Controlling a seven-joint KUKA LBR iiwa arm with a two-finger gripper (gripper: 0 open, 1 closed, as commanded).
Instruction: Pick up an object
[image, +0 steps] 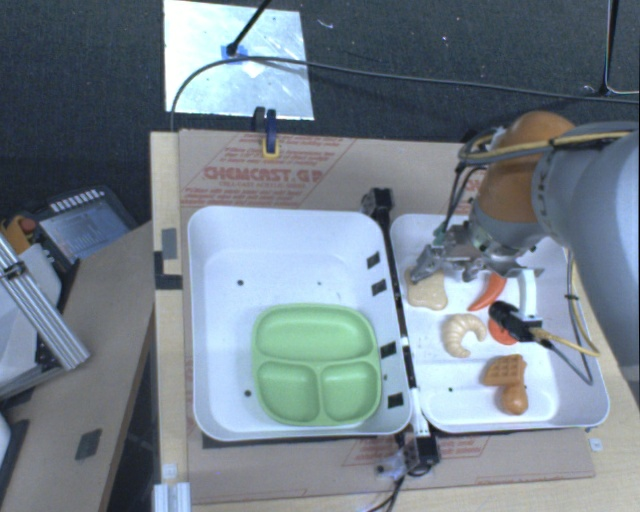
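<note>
bins 2 (200, 300) | green tray 1 (315, 362) | food pieces 5 (463, 333) | fingers (428, 272): state unclear

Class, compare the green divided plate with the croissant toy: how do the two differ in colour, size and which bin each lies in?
The green divided plate is pale green; the croissant toy is cream-tan. The plate is far larger, covering much of its bin's floor, while the croissant is a small curved piece. The plate lies in the left bin, the croissant in the right bin among other toy foods. Both lie flat, not held by the hand.
</note>
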